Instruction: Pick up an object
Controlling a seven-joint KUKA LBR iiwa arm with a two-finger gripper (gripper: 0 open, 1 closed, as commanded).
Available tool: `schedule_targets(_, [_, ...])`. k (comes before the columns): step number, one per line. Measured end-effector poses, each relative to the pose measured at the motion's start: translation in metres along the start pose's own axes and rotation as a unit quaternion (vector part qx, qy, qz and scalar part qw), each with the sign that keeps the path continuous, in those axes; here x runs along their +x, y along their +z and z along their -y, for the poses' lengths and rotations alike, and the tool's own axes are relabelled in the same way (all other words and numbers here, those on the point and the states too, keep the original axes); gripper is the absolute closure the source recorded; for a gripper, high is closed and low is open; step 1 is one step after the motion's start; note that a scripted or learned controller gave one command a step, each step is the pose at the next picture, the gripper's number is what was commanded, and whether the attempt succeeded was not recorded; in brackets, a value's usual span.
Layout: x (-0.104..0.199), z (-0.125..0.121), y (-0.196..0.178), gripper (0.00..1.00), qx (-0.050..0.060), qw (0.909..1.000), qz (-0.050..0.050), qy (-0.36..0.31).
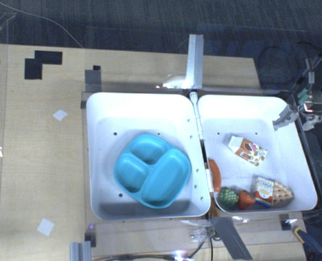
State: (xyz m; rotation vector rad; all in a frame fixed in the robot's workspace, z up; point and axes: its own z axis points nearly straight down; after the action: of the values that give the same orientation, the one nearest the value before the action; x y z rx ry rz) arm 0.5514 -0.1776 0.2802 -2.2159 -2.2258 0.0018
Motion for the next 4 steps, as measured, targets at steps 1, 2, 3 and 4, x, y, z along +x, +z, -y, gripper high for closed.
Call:
schedule_targets(1, [0.013,0.015,-0.022,0.00,-0.001,0.9951,0.000,-0.099])
schedule_targets(2, [0.029,0.044,0.079,0.00,0.001,0.9998,0.000,0.017])
schedule_targets(3, [0.046,0.063,0.185,0.00,0.000,1.0000,-0.001,-0.003])
schedule_targets(4, [0.017,-0.007,0.192,0.00,-0.007,0.9973,0.001,-0.073])
